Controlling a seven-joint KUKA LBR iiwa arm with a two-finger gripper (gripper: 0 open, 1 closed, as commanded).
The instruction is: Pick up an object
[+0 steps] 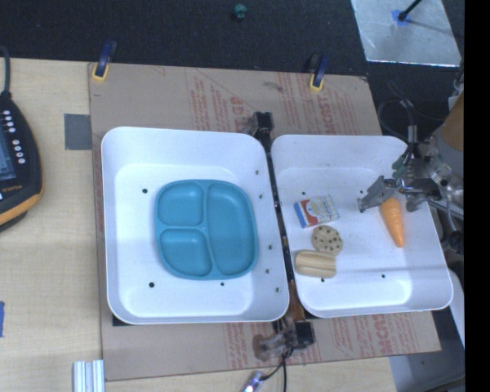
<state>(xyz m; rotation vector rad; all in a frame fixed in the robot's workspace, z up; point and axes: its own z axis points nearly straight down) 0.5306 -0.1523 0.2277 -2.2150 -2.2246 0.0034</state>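
Observation:
In the right bin [355, 300] an orange carrot [394, 223] lies near the right wall, pointing toward the front. My gripper [394, 196] hangs just over the carrot's far end, open, with one dark finger [371, 199] spread to the left and the other to the right of it. Whether the fingers touch the carrot I cannot tell. Further left in the same bin lie a small red, white and blue packet [315, 211], a round chocolate-chip cookie [327, 238] and a tan bread roll [315, 264].
The left bin [131, 292] holds a blue divided plate [206, 228]. A teach pendant [4, 162] lies on the bench at far left. Clamps [316, 72] pin the cardboard sheet at the back. The arm's wrist and cables crowd the right bin's right wall.

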